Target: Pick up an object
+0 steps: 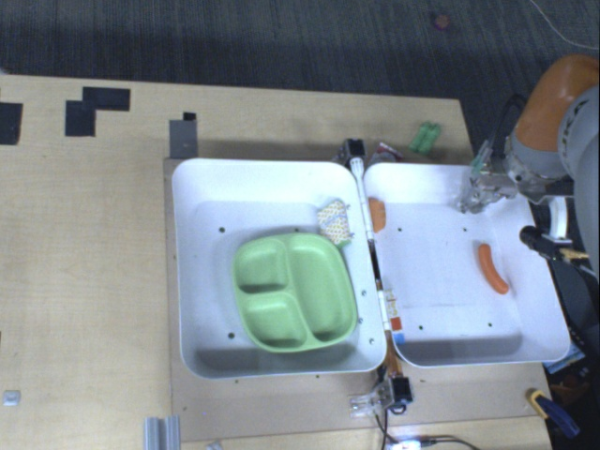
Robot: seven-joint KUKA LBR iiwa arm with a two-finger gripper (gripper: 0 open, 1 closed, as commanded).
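Two-finger metal gripper (pixel 476 198) hung over the back right corner of the right shallow white plastic bin (pixel 441 340). Nothing sat between the fingertips; how far apart they stood, cannot tell at this resolution. Nearest candidate: small orange sausage-shaped toy (pixel 493 268), lying on the bin floor near the gripper, toward the front, clear of it. A second orange oval piece (pixel 377 214) lay against that bin's left wall. Left white bin (pixel 192 279) held a green compartmented plastic tray (pixel 293 291) with a patterned yellowish-white scrap (pixel 334 219) at its back edge. Judged step: approach, no grasp yet. Next move would need shifting over the sausage, aligning fingers across its short axis, then descending.
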